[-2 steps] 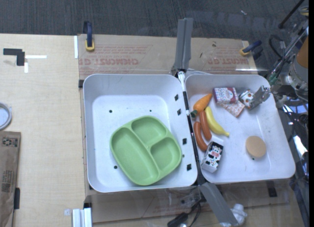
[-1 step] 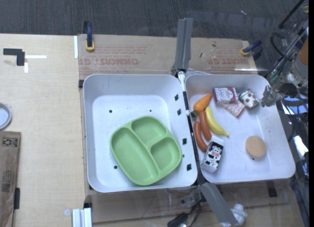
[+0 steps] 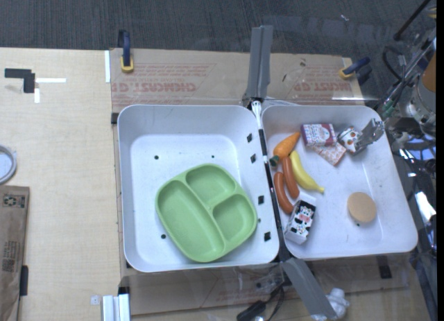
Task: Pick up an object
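My gripper (image 3: pixel 368 134) reaches in from the right over the back right part of the right bin (image 3: pixel 388 243). Its tip sits right at a small red and white packet (image 3: pixel 349 139); whether it grips the packet is unclear. Just left of that lie a pink carton (image 3: pixel 318 134) and a pinkish square piece (image 3: pixel 334 154). Further left are an orange carrot (image 3: pixel 286 145), a yellow banana (image 3: pixel 304 172) and two sausages (image 3: pixel 285 189). A black and white milk carton (image 3: pixel 300 220) rests at the bin's front left. A round tan bun (image 3: pixel 361 207) lies at the front right.
The left bin (image 3: pixel 139 174) holds a green divided plate (image 3: pixel 207 212). A grey divider post (image 3: pixel 260 63) stands behind the seam between the bins. Clamps (image 3: pixel 125 59) hold cardboard at the back. Cables and arm parts crowd the right edge.
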Robot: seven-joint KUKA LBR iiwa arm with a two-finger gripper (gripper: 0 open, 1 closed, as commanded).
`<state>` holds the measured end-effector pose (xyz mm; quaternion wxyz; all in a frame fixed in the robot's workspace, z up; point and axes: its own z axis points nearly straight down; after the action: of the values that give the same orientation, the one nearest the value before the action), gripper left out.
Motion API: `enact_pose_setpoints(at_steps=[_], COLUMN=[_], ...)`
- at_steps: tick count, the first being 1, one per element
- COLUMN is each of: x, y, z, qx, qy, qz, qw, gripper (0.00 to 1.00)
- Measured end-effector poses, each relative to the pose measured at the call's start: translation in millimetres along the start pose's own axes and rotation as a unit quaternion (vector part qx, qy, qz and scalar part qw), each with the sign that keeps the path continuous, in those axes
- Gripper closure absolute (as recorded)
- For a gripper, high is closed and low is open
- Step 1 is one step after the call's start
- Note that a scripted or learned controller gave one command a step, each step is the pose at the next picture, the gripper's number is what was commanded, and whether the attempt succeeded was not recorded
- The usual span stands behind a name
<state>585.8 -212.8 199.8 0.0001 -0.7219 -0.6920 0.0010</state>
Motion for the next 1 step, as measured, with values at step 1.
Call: enact_pose_setpoints(at_steps=[1], x=[-0.8], y=[51.5], z=[49.8], qx=[-0.001], qy=[0.0], qz=[0.044], qw=[0.999], gripper=[0.0])
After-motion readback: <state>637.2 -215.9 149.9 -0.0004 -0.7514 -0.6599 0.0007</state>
